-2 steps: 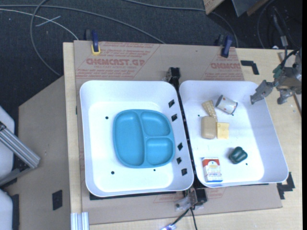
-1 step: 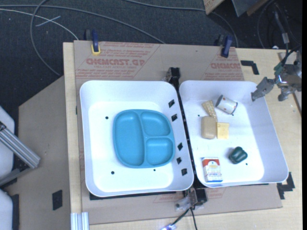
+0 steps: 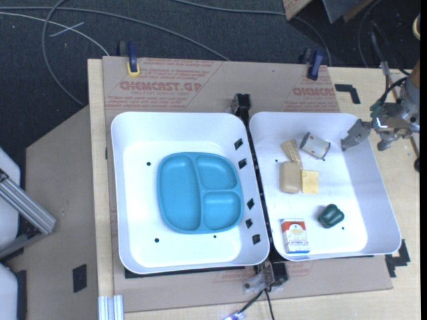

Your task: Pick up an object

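Dark carpet (image 3: 200, 12) fills the top of the frame, crossed by thin pale cables (image 3: 73, 19), and below it sits a cardboard-topped bench (image 3: 167, 79) printed with red lettering. 2 clamps pin that sheet at its upper edge, a blue and yellow clamp (image 3: 133, 57) at upper left and a blue clamp (image 3: 314, 64) at upper right.

At centre left lies the left bin (image 3: 133, 239), shallow and white. A blue divided plate (image 3: 199, 192) with 3 compartments lies flat in its middle.

Black clips (image 3: 243, 153) run down the seam where the 2 bins meet.

At centre right lies the right bin (image 3: 373, 199), holding several small things. A tan strip (image 3: 290, 150) lies near its upper left part, and a grey metal piece (image 3: 314, 145) sits just beside it to the right. Below them a beige block (image 3: 289, 177) touches a yellow square (image 3: 310, 181). Toward the lower right of the bin is a dark green lump (image 3: 330, 215), apart from the others. Near the bin's lower edge lies a small red and white box (image 3: 295, 237).

At the right edge of the frame the gripper (image 3: 363, 133) hangs over the bin's upper right rim. One grey finger (image 3: 353, 135) slants down toward the bin; I cannot tell whether the fingers are spread or closed. Nothing shows between them.
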Action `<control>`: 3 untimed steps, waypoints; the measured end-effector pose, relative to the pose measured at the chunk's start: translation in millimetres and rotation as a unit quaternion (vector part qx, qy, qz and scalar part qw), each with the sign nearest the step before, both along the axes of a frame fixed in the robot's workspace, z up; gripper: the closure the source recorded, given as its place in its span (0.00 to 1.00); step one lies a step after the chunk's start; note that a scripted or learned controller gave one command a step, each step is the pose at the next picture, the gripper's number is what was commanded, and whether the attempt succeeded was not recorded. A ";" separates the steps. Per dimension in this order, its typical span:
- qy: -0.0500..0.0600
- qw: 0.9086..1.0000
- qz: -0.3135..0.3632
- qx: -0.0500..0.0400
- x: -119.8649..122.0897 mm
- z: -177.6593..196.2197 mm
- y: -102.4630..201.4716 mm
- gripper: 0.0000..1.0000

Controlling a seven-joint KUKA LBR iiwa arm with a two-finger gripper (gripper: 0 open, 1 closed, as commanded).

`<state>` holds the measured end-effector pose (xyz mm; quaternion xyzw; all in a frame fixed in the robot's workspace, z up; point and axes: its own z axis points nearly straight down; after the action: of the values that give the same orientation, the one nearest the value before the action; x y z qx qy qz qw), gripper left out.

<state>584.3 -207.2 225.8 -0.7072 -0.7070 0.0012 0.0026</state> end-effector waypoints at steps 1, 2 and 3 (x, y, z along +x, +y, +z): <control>0.001 1.000 0.000 0.001 -3.5 -51.2 10.6 0.00; 0.001 1.000 0.000 0.001 -11.0 -112.7 13.6 0.00; -0.004 1.000 0.000 -0.001 -8.2 -97.0 13.0 1.00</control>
<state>576.1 -194.2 128.8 -0.7070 -0.7072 -0.0010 -0.0003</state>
